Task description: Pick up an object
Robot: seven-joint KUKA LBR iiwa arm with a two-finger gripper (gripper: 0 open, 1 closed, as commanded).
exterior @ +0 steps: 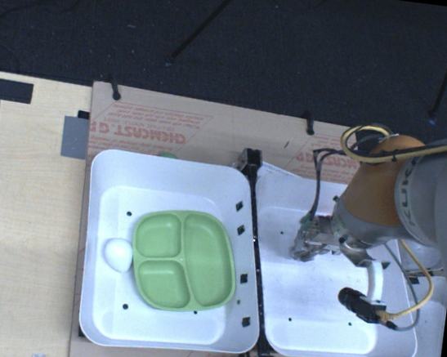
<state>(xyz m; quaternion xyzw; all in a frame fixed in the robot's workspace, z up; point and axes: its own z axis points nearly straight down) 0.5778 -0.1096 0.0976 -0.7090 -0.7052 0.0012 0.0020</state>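
Item 1: green plate (184,260), three compartments, lying flat in the left bin (174,180). I judge it moulded plastic: light, stiff, smooth and likely slippery on its faces. It lies low, so the raised outer rim or one of the inner divider ridges looks like the only place my jaws could take hold; a flat face offers nothing to pinch. Not fragile, by my reckoning.

Item 2: white ball (118,254), small and rounded, in the same bin, touching or just beside the plate's left edge. Probably light; hard or soft I cannot tell. A pinch across its middle seems the natural hold, though it may roll away, and the plate rim close by crowds one side.

Item 3: my gripper (306,247), low over the right bin (324,340), near its upper left part and well apart from both items above. Whether my jaws stand wide or narrow I cannot tell; I see nothing between them.

Item 4: cardboard sheet (213,135) under both bins on the bench (10,226). Reddish printed lettering runs along its far edge and again at the near edge; it appears inverted and I cannot read it with confidence. No brand or label is legible on the plate, the ball or the bins.
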